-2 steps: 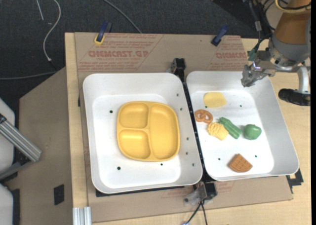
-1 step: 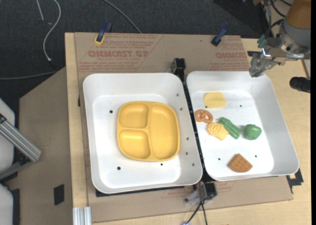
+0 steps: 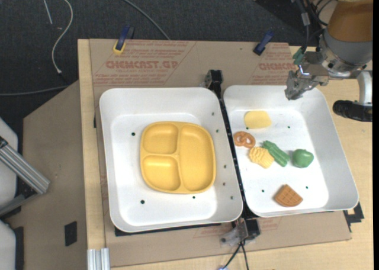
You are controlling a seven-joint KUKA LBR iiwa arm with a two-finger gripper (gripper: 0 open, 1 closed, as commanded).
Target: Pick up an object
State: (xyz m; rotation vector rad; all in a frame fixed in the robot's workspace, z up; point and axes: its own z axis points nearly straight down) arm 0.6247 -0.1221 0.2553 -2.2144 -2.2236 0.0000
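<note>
While hovering over the glossy right bin (image 3: 331, 138), metal gripper (image 3: 294, 92), finger state unclear, knobbly corn (image 3: 260, 157), twisted pretzel (image 3: 243, 140).

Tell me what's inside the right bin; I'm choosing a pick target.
Right bin holds a pale yellow piece, pretzel, corn, green pickle, green pepper and waffle. None is covered.

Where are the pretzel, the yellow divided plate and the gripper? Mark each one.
pretzel (image 3: 243, 140), camera view, its middle.
yellow divided plate (image 3: 177, 157), camera view, central ridge.
gripper (image 3: 294, 90), camera view, at its fingertips.

Glossy yellow plastic tray (image 3: 177, 157) in smooth white plastic bin (image 3: 118, 138).
</note>
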